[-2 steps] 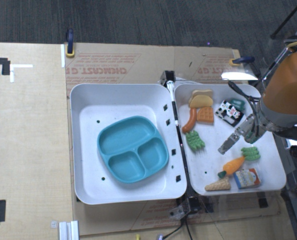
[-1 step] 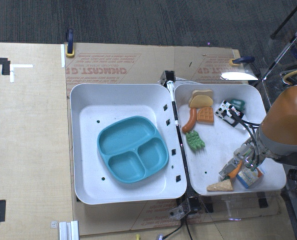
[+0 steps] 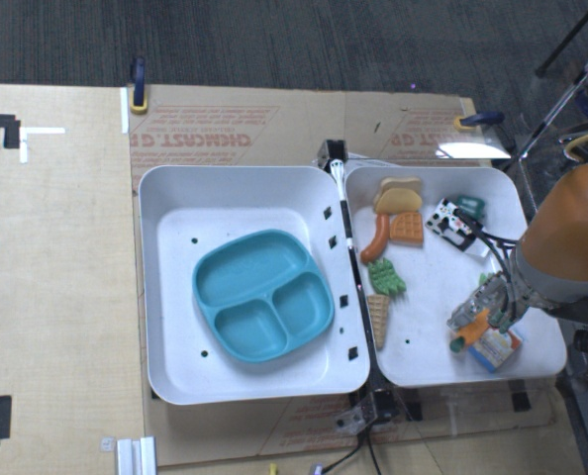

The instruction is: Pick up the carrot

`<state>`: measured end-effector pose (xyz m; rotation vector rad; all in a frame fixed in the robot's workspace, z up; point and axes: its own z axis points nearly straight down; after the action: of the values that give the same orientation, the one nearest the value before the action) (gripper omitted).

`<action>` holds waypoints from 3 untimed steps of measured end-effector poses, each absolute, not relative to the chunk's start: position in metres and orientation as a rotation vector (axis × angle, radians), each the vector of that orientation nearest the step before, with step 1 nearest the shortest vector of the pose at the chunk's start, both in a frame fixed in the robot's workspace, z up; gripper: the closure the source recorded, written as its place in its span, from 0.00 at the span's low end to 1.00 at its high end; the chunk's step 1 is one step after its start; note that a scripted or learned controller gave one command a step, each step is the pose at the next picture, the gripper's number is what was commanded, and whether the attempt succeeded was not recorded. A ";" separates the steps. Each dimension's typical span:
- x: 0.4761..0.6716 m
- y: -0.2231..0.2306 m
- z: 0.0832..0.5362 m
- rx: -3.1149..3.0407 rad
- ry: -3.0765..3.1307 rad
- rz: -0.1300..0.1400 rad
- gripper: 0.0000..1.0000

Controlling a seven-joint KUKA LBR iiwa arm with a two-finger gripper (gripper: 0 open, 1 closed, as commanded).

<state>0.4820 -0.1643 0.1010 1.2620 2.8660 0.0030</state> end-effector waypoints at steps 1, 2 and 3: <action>0.481 -0.080 0.236 1.258 2.871 0.001 1.00; 0.481 -0.081 0.236 1.260 2.872 0.000 0.00; 0.480 -0.137 0.092 1.128 2.927 0.001 0.00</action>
<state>0.4795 -0.1374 0.0920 1.1282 2.9266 0.0005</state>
